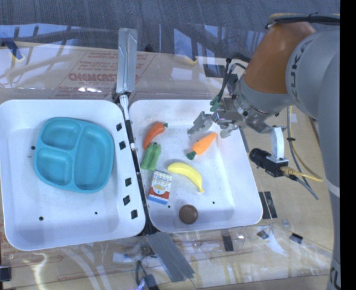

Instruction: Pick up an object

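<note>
White plastic makes up both shallow bins on the bench; nearest to me, in the right bin point(241, 207), a small brown ball point(188, 214) sits close to the near wall; just beyond it and to the left lies a little carton point(159, 187) with a blue, white and orange face, almost against the divide between the bins; to its right a yellow banana point(187, 175) lies slantwise in the middle of the bin floor; a green vegetable point(151, 156) lies farther back beside the left wall, and an orange carrot point(154, 133) lies just beyond it, the two nearly end to end; a second carrot point(203, 144), orange with a green tip, lies tilted toward the right side of the bin. Over in the left bin point(11, 180) a blue divided plate point(75, 153) rests flat, well apart from everything else. Farther back, the gripper point(213, 123) hangs over the far right part of the right bin, directly above the second carrot's upper end; its metal fingers stand spread apart with nothing between them, and whether they touch the carrot I cannot tell; behind it the grey arm point(313, 71) with its orange band reaches in from the right.
</note>
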Available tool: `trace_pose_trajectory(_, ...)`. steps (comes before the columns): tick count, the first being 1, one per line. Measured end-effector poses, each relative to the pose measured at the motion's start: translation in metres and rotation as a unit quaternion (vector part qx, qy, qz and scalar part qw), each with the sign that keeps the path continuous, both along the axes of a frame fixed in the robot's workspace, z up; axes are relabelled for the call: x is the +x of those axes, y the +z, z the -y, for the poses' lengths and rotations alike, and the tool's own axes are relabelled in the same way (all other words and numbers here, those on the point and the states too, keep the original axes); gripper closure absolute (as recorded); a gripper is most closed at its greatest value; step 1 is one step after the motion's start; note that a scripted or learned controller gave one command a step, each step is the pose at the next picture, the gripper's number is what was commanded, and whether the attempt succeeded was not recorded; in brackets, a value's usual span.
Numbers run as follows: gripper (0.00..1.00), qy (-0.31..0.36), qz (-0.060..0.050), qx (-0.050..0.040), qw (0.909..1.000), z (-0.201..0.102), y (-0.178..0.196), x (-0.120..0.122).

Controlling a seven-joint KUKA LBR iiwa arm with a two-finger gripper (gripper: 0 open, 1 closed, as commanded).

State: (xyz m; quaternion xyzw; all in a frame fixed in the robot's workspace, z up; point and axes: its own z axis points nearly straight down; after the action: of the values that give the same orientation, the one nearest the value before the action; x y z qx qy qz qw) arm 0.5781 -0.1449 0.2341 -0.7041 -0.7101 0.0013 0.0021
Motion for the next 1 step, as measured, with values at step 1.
trace_pose_trajectory(1, 0.00, 0.039, -0.001, 0.0005, 0.9992, 0.0254, -0.0541, 0.0129)
